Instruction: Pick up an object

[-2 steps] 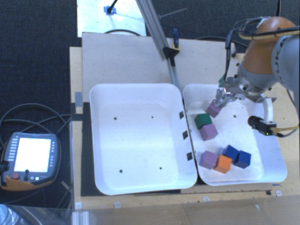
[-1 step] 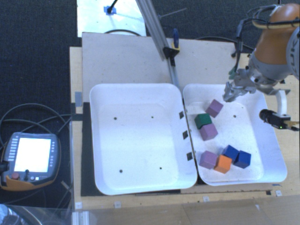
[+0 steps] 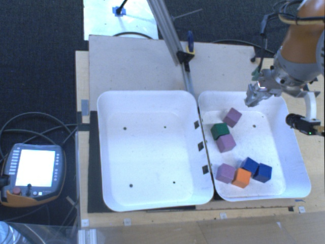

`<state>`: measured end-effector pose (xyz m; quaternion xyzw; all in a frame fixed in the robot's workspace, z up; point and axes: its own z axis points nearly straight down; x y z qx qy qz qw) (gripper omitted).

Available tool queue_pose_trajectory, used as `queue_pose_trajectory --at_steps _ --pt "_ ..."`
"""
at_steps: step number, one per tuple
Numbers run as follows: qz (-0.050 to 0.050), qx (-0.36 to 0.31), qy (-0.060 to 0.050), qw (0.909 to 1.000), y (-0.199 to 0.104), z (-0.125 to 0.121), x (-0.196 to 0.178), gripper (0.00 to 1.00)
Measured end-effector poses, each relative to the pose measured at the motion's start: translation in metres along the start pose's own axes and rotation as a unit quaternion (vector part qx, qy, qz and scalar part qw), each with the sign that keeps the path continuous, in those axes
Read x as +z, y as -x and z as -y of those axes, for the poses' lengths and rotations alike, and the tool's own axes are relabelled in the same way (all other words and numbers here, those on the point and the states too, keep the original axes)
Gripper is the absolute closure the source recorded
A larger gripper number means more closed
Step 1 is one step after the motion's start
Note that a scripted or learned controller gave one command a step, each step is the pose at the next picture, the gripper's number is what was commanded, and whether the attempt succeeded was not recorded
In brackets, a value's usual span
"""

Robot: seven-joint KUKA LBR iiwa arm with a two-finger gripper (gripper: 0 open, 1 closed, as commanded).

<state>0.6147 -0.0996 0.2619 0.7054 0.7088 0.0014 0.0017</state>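
Blocks lie in the right bin [image 3: 299,184]: the nearest purple block [image 3: 232,117] sits at about seven o'clock from the gripper [image 3: 252,100], apart from it. The gripper hangs over the bin's far rim; its opening cannot be told.

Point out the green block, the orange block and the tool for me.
green block [image 3: 220,130]: camera view, on its top face.
orange block [image 3: 241,178]: camera view, on its top face.
tool [image 3: 252,101]: camera view, at its lower tip, over the right bin's far edge.
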Motion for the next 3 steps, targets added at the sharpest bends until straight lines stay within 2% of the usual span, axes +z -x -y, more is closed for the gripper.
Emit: queue_pose_trajectory --at_steps 2,3 --pt "-0.001 -0.003 -0.001 1.0 -0.111 -0.003 0.005 1.0" --pt "-0.001 -0.003 0.0 1.0 -0.163 -0.021 0.007 1.0"
